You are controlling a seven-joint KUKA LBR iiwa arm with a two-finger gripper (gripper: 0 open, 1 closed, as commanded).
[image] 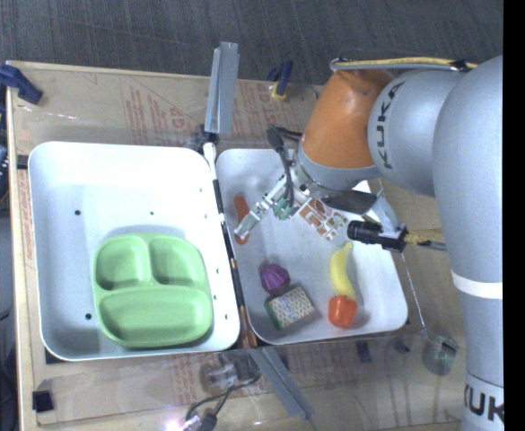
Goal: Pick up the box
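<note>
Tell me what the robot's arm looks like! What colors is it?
The arm is big, round and shiny grey, with an orange band above the wrist. Black "KUKA" letters are printed on it. A thin yellowish cable runs along the top. The gripper at the end is small, with metal parts.

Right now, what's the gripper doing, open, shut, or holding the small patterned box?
Gripper: cannot be told; it hangs above the right white bin, apart from the small patterned box.
</note>
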